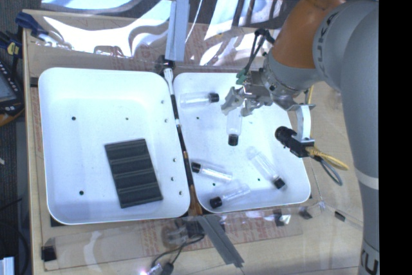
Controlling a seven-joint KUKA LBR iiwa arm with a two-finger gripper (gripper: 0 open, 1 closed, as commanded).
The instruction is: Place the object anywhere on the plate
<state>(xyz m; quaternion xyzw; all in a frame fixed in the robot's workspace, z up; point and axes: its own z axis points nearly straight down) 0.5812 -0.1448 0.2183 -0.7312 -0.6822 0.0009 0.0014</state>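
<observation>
Under the pincer, in the right bin, a clear vial with a black cap hangs upright, cap down, its top end between the fingers; the pincer appears clamped on it, held above the bin floor. The plate, a dark ridged slab, lies in the left bin, well apart from the vial. Judged progress: pick done; transfer across the divider and release remain. Four similar vials lie in the right bin: one near the top, three lower down. No legible writing or labels.
</observation>
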